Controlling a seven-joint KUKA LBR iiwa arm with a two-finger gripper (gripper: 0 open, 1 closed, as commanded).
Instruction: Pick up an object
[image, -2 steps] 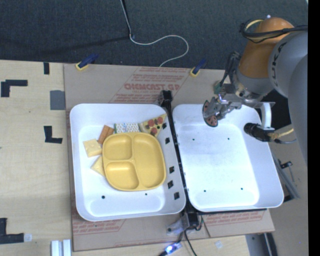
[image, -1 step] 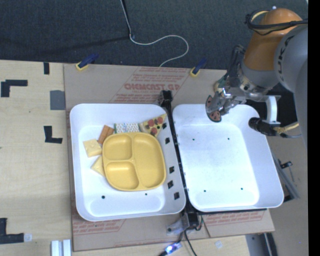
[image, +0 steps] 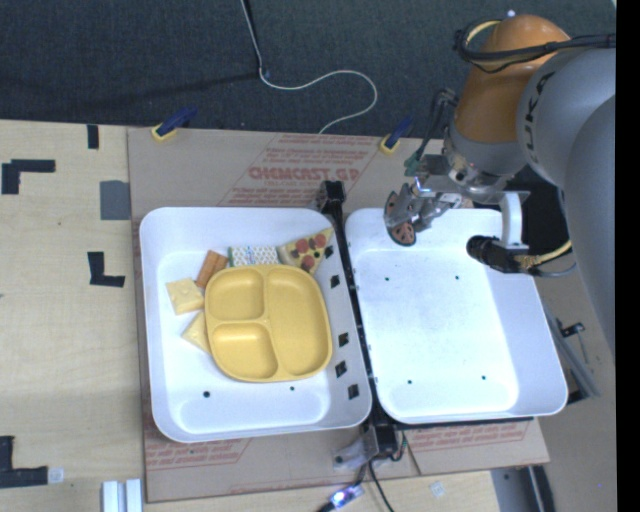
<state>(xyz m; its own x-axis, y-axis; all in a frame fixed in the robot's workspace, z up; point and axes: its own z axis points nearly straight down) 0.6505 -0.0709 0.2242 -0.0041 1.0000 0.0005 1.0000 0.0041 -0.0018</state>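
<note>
tool (image: 405, 222) over right bin (image: 500, 400) far-left corner; grip state unclear | yellow plate (image: 268, 322), small items in left bin (image: 160, 300) | advice: cross left; descend centred on one piece

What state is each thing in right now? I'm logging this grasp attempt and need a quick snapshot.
Yellow divided plate: flat in the left bin, right way up, compartments bare.
Small flat pieces: lying along the plate's far and left edges, partly tucked under it.
Gripper: over the right bin's far left corner, a small round thing at its tip; grip unclear.
</note>
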